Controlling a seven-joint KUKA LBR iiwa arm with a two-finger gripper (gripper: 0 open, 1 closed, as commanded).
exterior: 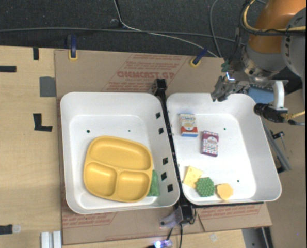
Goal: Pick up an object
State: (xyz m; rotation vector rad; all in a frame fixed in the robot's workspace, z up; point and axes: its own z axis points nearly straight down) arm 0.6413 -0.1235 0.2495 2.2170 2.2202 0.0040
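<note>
- The task looks barely begun: nothing is lifted, and every object lies flat in one of the two bins on the bench (19,138).
- The end effector (221,93) hangs over the far rim of the right bin (261,159), near its upper corner, below the grey arm (274,30) with its orange band.
- Its dark tips are small and blurred against the rim, so I cannot tell how far open it is; nothing shows between them, and I judge that it carries nothing.
- Candidates in the right bin: a small white and red box (188,124) and a maroon box (210,143) lie near the middle, a little apart from each other.
- Along the near edge of that bin sit a yellow wedge (192,175), a green knobbly ball (205,187) touching or nearly touching it, and an orange piece (225,191) just beside the ball.
- The left bin (73,138) holds a yellow divided tray (118,168), with a green thing (154,184) tucked against its right side by the bin wall.
- What is left, by my reckoning, is everything: move in over one object, come down, close on it and raise it.
- The white and red box is nearest the end effector and has free space around it, so it seems the easiest choice; the cluster at the near edge looks harder to grip cleanly.
</note>
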